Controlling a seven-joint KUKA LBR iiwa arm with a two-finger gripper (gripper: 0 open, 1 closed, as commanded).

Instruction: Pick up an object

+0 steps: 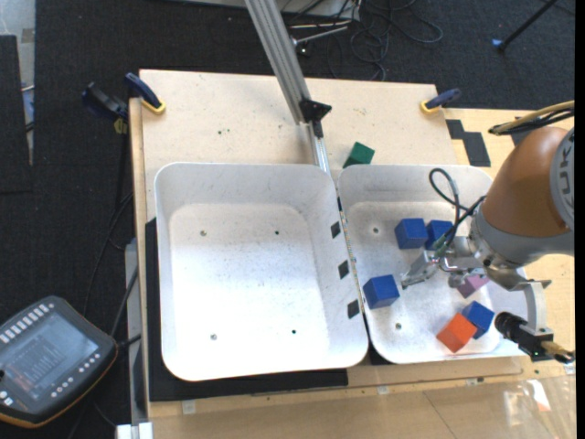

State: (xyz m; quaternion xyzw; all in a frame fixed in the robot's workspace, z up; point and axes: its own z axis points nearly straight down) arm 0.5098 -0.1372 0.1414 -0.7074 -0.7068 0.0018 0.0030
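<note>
My gripper (426,269) hangs low over the middle of the right bin (388,347), below the orange-banded wrist (523,190). A blue block (381,291) lies just to its left on the bin floor. Two more blue blocks (410,233) (440,234) sit side by side just behind it. A small purple block (471,285) peeks out to its right, partly hidden under the wrist. Nearer the front right corner, an orange block (456,333) touches another blue block (478,318). Nothing visibly sits in the gripper.
The left bin (174,245) stands beside the right one, their rims meeting at the centre. A green block (359,155) rests on the bench behind the bins. A slanted metal pole (279,48) comes down to the bins' rear junction.
</note>
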